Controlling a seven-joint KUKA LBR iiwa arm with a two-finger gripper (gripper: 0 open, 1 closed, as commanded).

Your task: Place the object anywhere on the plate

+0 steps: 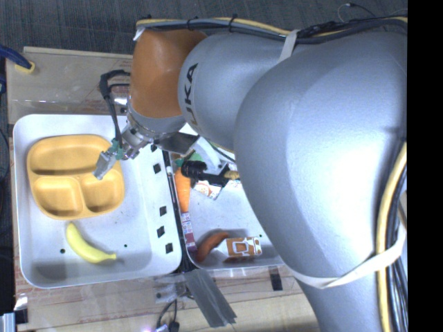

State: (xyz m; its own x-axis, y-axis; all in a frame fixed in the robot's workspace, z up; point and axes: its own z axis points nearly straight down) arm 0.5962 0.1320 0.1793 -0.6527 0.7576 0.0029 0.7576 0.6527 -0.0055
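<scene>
While the arm [291,116] hides most of the right bin [232,265], the gripper [107,163] (grip unreadable) hangs over the yellow plate [62,178]; banana [86,244] nearby.

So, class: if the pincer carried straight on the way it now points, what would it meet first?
The pincer points down and to the picture's left, over the right edge of the yellow divided plate. Going straight on, it would probably meet that plate first, near its ridge, though one view leaves the height unclear.

Banana [88,245] in left bin [28,268]; carrot [183,189], possibly sausage [210,243], small box [243,248] in right.
</scene>
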